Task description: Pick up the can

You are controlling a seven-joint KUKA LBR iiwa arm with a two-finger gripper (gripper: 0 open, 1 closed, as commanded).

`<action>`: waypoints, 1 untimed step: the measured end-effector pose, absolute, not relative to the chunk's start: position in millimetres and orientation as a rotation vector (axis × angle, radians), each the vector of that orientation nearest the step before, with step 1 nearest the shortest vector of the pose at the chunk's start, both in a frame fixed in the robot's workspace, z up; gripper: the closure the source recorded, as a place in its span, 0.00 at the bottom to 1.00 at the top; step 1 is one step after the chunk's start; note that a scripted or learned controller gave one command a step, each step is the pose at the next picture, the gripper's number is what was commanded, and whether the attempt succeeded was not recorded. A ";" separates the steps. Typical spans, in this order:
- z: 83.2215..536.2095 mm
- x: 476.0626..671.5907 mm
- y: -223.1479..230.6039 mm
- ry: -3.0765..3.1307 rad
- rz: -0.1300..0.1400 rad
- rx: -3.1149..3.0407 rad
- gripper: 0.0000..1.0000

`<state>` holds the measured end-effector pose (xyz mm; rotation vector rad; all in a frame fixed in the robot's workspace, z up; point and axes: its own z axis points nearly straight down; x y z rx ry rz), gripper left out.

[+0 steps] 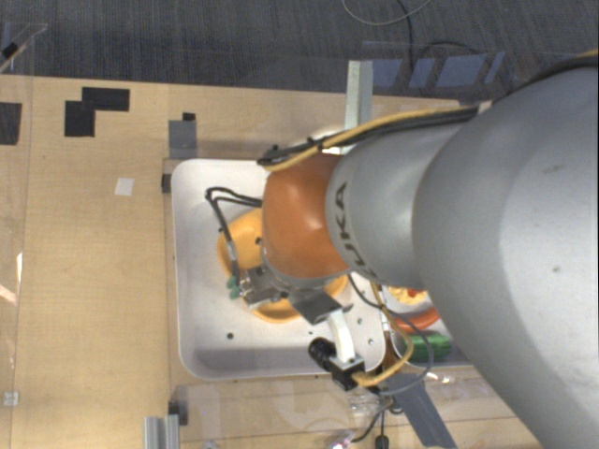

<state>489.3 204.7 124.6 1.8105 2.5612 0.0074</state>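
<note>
The grey arm [468,223] is sitting nearest the lens, reaching in from the right and covering most of the bench's right half. Its one orange band [298,223] is hanging over the left bin [201,344]. A yellow cable [393,124] is running along the arm's upper side, and a black cable [221,215] is looping down beside the band.

Below the band, the claw [247,286] is pointing down into the left bin, near its middle. The wrist is hiding it from above, so whether it is wide, narrow or holding anything cannot be told.

One rounded yellow-orange thing [245,239] is lying in that bin right under the wrist, touching or nearly touching the claw's body — which of the two cannot be told. Past the bin's right edge, two more things are peeking out beneath the arm: an orange-and-white one [412,303] and a green one [432,348]. Which of these three things is the can cannot be told, since the arm is covering so much of each.

At the bench's near edge, one grey bracket [161,430] is standing by the left bin's near-left corner. Another bracket [183,137] is standing by its far-left corner. Towards the bench's far-left corner, two black patches [94,110] are lying flat. One grey post [359,92] is rising at the far edge, and beyond it a thin cable [393,12] is curling over the dark floor [187,17].
</note>
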 end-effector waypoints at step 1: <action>243.5 488.1 216.9 2.619 0.010 1.729 1.00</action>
